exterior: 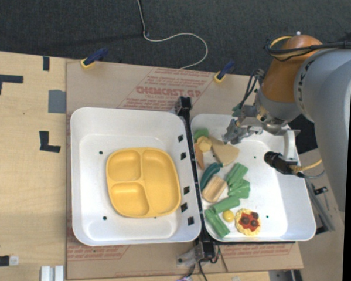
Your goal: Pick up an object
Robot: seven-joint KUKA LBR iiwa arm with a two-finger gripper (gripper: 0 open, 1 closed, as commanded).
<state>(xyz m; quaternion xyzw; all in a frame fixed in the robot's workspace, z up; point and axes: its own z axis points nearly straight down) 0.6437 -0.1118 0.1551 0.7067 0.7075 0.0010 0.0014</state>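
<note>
The toy food sits in a heap along the left side of the right bin: a tan wedge near the top, a pale yellow piece and a small green one just left of it against the bin wall, and an orange-brown stick below them. Further down come a teal pod, a pair of green pieces, a tan bun-like piece, a little yellow-and-green piece, a long green pod at the bottom, and a yellow round with red spots just to the right. Over the top of the heap, the gripper hangs right at the wedge's upper edge, tip low in the bin; nothing is seen pinched in it, and how it is set is too hard to make out. Behind it the arm comes in from the right, orange band above the wrist. Across the divider, the left bin holds a yellow tray with three compartments, lying flat near the middle. Both bins rest on a cardboard sheet held by clamps at its far edge.
</note>
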